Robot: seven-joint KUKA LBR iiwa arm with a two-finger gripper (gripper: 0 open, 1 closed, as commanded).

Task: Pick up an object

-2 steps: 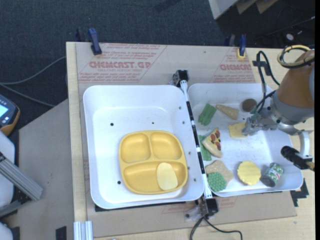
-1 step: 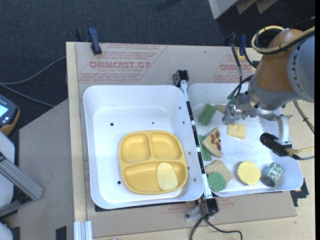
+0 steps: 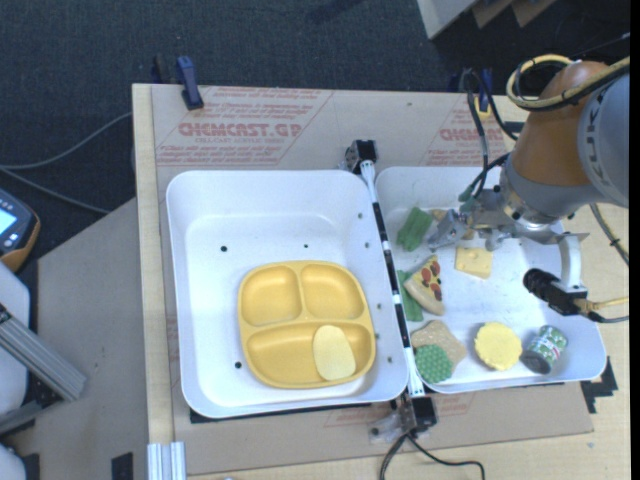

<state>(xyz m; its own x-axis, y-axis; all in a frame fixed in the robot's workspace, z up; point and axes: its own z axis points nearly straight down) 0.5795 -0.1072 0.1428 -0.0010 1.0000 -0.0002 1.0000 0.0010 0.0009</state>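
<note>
Over the right-hand shallow white bin (image 3: 590, 368) I am holding the arm low, the hand (image 3: 462, 224) reaching toward the bin's upper middle. I cannot tell from this slanted view how the hand is set; it is blurred against the wrist. Nothing is visibly held.

Nearest target: a pale yellow cheese-like wedge (image 3: 474, 261), lying flat just below the hand. Just left of the hand, a green leafy toy piece (image 3: 413, 228) is leaning by the bin wall.

Also lying in this bin: a toy pizza slice (image 3: 427, 285), a round yellow disc (image 3: 497, 345), a small green-labelled can (image 3: 545, 347) on its side, and a green-and-tan flat piece (image 3: 436, 349).

Across the divider, the left white bin (image 3: 190, 268) is carrying a yellow divided plastic tray (image 3: 290, 313) with a pale oval piece (image 3: 334, 352) in its lower compartment.

Handling judgement: the wedge is looking light, rigid and smooth, so probably slippery. I am planning to pinch across its two straight side faces, low down, not corner to corner.
</note>
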